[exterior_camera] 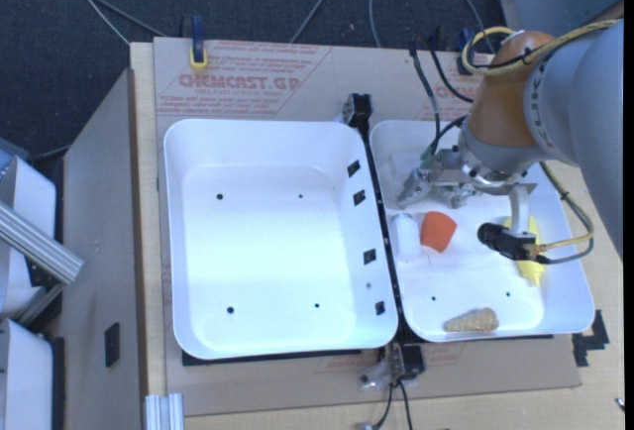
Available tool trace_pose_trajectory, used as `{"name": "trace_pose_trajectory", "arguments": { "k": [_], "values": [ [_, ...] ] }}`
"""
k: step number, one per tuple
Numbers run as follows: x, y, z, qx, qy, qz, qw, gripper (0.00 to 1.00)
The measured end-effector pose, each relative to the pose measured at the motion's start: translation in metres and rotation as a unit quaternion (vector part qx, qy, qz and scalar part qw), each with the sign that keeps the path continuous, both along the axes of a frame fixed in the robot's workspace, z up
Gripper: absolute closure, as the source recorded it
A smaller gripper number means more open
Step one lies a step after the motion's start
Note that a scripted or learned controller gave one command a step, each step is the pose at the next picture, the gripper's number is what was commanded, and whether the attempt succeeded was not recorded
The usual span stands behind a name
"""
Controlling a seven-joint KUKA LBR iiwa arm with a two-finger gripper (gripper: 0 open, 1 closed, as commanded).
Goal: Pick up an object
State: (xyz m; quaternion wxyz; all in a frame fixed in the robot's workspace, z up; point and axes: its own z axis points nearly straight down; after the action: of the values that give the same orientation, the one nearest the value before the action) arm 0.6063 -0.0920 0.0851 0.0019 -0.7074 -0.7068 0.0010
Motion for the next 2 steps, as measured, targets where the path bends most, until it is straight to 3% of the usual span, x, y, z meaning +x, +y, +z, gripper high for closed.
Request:
{"name": "trace_pose_trajectory", "arguments": {
  "k": [1,2],
  "values": [
    [-0.040,-0.006,0.000,0.0002,0.001,-0.001,1.0000,0.00],
    [-0.060,-0.002,0.000,0.0004,0.000,0.000,1.0000,0.00]
  ]
}}
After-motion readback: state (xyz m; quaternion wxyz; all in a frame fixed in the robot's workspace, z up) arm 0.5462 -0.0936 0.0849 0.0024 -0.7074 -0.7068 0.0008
